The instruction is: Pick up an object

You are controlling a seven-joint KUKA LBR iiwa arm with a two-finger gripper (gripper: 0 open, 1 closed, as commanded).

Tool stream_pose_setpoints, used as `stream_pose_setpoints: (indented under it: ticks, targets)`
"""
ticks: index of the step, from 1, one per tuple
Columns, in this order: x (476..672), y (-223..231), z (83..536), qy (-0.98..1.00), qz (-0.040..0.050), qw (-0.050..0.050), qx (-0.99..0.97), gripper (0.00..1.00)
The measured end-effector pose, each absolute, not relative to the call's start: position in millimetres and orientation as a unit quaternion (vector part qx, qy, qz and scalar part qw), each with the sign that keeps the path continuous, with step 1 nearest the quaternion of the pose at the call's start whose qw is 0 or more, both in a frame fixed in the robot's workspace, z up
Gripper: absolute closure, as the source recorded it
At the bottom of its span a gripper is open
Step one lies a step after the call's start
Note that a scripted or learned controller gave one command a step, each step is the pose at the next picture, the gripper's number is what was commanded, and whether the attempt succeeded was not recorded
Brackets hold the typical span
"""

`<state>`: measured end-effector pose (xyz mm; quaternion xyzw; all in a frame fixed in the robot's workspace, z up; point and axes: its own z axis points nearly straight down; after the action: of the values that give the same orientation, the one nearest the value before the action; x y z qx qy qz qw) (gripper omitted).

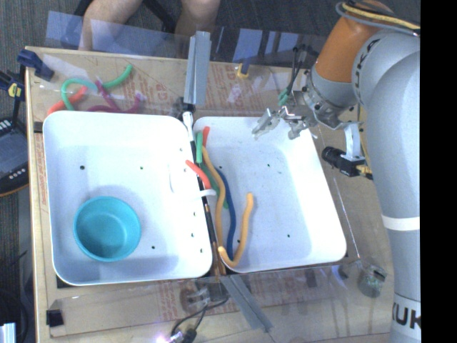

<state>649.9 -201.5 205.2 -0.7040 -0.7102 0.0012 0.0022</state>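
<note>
Camera view from above gives me both white bins side by side on the counter (107,302), the left bin (64,131) and the right bin (318,191). My arm (385,84) comes in from the right of the frame, its orange band at the upper right, and the gripper (280,123) hangs over the upper edge of the right bin with its two fingers spread apart and nothing between them. In the left bin I see a blue bowl (107,227) sitting upright in the lower left corner. Along the left side of the right bin lies a bundle of flexible tube-like pieces: a dark blue tube (223,191) running down the frame, an orange-yellow tube (243,227) curving just to its right and hooking round near the bin's lower edge, and a red piece (200,171) with a green piece (202,148) draped over the divide between the two bins. These lie well apart from the gripper, lower and to its left. On the counter above the left bin, at the upper left of the frame, I make out more curved pieces, among them a green loop (78,88); their exact shapes I cannot tell.
</note>
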Motion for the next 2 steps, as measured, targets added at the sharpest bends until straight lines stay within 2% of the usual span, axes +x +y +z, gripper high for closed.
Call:
stream_pose_setpoints:
  ticks: [1,2]
  targets:
    - [592.4,-188,107,-0.799,0.0009,0.002,-0.601,0.0]
    - [506.8,-161,92,-0.799,0.0,0.002,-0.602,0.0]
